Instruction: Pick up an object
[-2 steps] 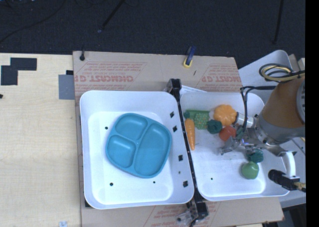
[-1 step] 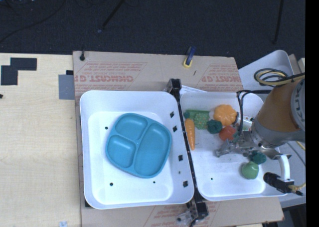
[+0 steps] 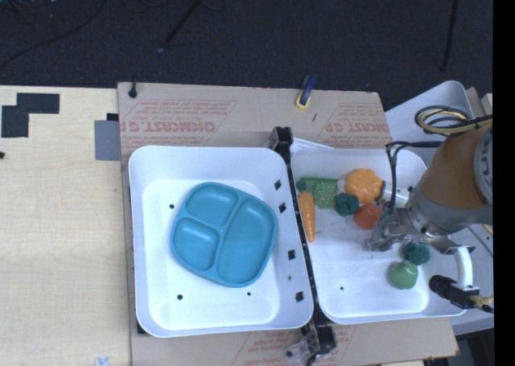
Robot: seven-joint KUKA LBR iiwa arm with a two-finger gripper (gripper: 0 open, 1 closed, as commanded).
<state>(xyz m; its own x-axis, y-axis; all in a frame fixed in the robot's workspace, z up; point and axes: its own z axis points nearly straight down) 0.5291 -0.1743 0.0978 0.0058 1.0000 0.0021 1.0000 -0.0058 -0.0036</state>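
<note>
Carrot [image 3: 307,215], a slim orange toy, lies with its long axis up-down in the frame against the right bin's [image 3: 354,308] left wall. Gripper [image 3: 385,237] hangs low at centre right of that bin beside a red ball [image 3: 366,215]; its state cannot be told. Glossy blue divided plate [image 3: 223,232] fills the left bin [image 3: 149,276], on cardboard [image 3: 209,119].

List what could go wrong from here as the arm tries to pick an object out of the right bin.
1. The gripper sits low among crowded items: the red piece, dark teal piece and orange fruit lie close together, so it may nudge neighbours or grab two.
2. The green ball and the teal piece beside it are round and could roll away.
3. These items lie near the right bin wall, which could block the fingers.
</note>
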